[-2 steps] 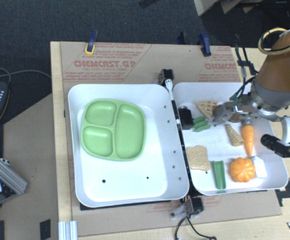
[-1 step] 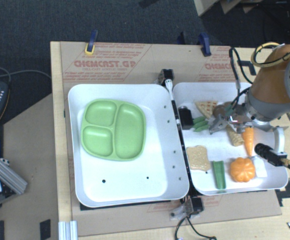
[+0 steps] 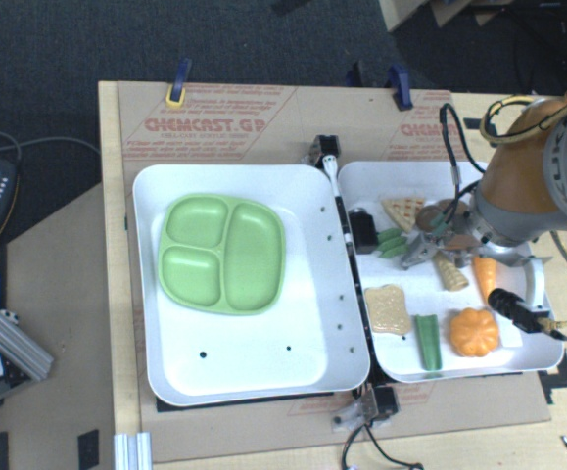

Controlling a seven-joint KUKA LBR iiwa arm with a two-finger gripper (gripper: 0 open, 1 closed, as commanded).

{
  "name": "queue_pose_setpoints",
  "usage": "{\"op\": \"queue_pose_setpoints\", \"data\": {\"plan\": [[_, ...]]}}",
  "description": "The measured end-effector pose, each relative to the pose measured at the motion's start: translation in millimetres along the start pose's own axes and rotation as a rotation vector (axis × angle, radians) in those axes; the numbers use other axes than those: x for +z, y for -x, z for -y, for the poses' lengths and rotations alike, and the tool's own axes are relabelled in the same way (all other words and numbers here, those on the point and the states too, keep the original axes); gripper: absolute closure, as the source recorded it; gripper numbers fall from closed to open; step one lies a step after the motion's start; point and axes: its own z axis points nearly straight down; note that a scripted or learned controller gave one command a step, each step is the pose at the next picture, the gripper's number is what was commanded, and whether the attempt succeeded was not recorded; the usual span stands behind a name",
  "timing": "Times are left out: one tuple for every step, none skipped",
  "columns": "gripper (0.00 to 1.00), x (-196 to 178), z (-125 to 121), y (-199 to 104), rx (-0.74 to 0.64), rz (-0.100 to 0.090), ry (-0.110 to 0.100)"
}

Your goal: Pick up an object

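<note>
We see the end effector (image 3: 430,241) low in the right bin (image 3: 401,360), among the toy foods near the green piece (image 3: 393,242). We cannot tell its state; we judge nothing is lifted yet.

1. A robotics lab or test cell: the tabletop (image 3: 263,116) is a bare board with printed protective film, held by clamps (image 3: 176,84).
2. Two white bins (image 3: 254,360) sit fixed side by side, with loose cables (image 3: 48,145) trailing over dark carpet (image 3: 117,18).
3. Toy food such as a plastic pumpkin (image 3: 474,331) serves as test objects.
</note>
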Motion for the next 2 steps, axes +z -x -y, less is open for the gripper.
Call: {"op": "queue_pose_setpoints", "data": {"plan": [[1.0,-12,-1,1,0.001,0.001,0.005],[1.0,-76,0,-2,-0.001,0.004,0.012]]}}
